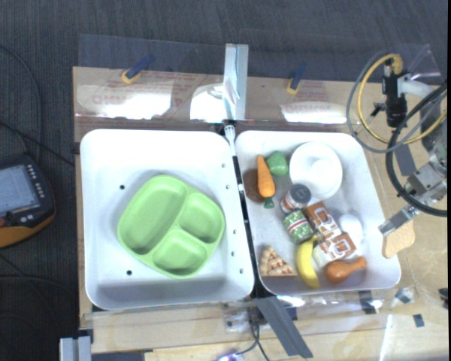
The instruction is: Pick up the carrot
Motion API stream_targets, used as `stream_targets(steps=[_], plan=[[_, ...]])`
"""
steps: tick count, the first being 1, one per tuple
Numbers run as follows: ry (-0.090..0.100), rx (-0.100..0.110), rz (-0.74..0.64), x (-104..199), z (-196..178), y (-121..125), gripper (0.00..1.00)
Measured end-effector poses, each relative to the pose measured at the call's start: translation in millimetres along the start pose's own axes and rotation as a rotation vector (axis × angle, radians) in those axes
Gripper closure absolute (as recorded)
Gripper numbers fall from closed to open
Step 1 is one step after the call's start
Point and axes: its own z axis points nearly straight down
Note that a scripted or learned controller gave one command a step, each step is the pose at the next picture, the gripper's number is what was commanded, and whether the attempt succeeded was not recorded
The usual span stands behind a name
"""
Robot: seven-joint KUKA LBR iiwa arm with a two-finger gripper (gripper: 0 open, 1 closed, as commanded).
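One carrot [264,177] | orange, tapered, upright-ish in right bin [376,201] | gripper [406,220] state perhaps unreadable

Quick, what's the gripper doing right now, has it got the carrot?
Gripper: at the right bin's outer edge, state cannot be told. Carrot lies in the bin, not held.

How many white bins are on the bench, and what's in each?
2. The left bin holds a green divided plate. The right bin holds the carrot at its upper left among crowded toy food; some items may be hidden.
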Motion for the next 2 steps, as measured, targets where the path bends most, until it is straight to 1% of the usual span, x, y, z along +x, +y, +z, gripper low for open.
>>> stream_targets(steps=[1, 2], plan=[[-0.005, 0.000, 0.002, -0.7, -7.9, -1.4, 1.00], [0.000, 0.000, -0.291, 9.2, -15.9, 5.2, 1.00]])
